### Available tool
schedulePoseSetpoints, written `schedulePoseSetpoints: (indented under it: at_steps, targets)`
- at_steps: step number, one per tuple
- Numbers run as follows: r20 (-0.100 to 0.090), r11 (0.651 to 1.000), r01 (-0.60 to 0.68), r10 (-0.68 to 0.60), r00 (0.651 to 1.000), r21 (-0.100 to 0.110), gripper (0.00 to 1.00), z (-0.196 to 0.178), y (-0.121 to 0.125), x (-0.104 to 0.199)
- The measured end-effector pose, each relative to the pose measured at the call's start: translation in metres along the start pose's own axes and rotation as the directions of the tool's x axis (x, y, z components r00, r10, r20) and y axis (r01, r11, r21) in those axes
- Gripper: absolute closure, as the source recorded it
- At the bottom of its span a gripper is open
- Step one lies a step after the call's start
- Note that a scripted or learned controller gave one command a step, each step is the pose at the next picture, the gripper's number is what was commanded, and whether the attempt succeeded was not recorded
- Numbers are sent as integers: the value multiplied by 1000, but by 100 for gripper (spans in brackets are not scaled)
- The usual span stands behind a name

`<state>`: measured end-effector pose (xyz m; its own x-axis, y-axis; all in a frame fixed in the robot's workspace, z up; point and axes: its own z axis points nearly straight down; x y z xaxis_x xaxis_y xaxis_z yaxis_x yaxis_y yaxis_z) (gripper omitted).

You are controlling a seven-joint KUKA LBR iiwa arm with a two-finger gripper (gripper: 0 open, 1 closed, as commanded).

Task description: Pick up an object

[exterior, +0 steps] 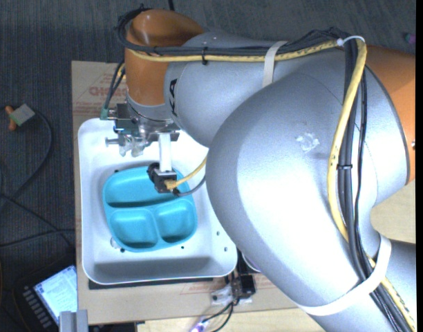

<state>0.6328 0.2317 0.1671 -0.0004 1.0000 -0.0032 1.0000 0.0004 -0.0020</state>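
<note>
Located the gripper above the upper end of the white bin, close to the top edge of the blue divided tray. Found that tray lying flat on the bin floor, hollows upward, filling most of it, and not lifted. Could not tell how far the gripper stood open from this angle. Saw nothing held in it. Judged the placement near the tray's rim deliberate, for access to a thin raised edge rather than broad, smooth hollows.
</note>
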Motion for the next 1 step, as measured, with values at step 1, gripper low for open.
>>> schedulePoseSetpoints:
  at_steps: [1]
  targets:
    - [-2,1000,1,-1,1000,-3,100,-45,36,1]
